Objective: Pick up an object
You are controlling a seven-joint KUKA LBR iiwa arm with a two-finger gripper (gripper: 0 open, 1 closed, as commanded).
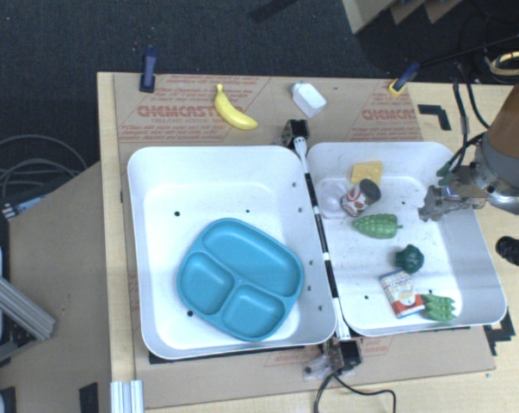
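Glossy blue plastic tray (238, 277)

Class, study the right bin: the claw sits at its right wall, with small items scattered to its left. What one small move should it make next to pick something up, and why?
Probably shift the claw left and slightly toward the camera until it is over the dark green object, then lower. That object lies nearest, apart from its neighbours, on the floor of the right bin, so a grasp there looks least crowded.

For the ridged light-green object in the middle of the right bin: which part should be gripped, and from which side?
Probably across the narrow middle of the ridged green object, coming straight down from above. It lies flat and elongated, left to right in the camera view, with bare bin floor on both long sides. The tool sits to its right, above the bin.
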